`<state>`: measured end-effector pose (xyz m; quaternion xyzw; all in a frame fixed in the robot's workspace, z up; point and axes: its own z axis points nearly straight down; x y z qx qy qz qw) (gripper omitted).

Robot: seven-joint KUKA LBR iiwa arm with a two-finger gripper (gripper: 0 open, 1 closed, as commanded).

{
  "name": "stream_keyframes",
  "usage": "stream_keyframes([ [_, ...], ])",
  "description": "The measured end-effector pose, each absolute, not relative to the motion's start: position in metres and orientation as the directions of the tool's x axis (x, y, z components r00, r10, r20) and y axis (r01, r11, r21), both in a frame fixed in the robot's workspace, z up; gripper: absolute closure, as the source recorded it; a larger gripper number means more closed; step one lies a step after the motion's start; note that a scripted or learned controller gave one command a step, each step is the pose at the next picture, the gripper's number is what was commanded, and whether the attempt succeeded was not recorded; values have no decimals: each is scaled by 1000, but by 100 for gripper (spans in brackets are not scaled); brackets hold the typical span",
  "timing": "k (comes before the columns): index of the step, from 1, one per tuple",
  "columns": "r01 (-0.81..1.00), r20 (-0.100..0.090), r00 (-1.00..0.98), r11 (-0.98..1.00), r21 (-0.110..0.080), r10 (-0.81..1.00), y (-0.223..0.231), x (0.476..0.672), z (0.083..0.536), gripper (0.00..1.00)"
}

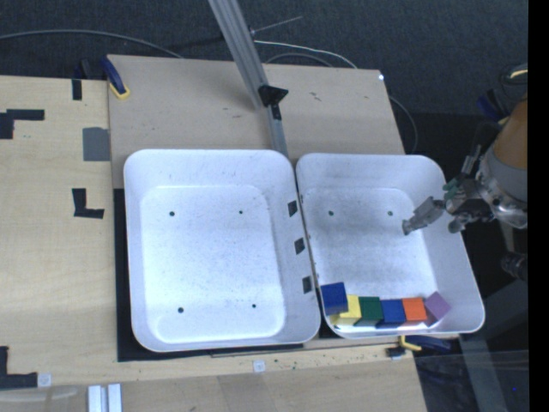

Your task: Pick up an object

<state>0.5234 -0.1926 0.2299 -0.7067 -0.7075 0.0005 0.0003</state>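
Gripper (429,213): over right bin's (360,174) right edge; whether fingers are parted or closed, cannot tell
Blocks (382,309): row against right bin's near edge, blue, yellow, green, orange, purple

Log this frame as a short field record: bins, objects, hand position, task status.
bins: left bin; right bin
objects: coloured blocks in a row along the right bin's near edge: blue, yellow, green, blue, orange, purple
hand: hand above the right bin's right side, apart from the blocks
arm: arm enters from the right
task status: no block lifted
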Motion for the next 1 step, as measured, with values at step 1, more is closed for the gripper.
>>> stream_keyframes([
  [1,1000,2,-9,9,3,1000,-119,499,273,0],
])
